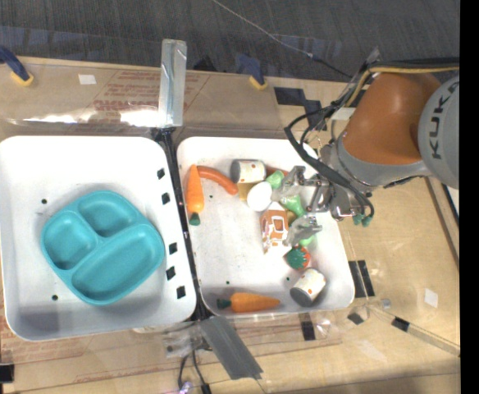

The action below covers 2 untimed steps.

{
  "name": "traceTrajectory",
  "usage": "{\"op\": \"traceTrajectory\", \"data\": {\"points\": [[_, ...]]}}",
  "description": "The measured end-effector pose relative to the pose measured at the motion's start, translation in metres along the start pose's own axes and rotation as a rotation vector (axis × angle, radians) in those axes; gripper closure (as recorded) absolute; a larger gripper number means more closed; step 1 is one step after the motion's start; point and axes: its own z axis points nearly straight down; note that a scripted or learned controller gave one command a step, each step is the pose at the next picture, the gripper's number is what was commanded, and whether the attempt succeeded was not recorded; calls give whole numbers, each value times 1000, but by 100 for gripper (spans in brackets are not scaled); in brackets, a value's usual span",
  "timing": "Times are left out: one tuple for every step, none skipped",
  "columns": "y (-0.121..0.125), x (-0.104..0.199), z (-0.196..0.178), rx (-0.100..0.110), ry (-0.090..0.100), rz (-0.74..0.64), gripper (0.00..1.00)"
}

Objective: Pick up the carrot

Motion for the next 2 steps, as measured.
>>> {"op": "traceTrajectory", "data": {"points": [[1,-2,-11,1,-3,-7,100],[-14,57,-35,1,-2,53,100]]}}
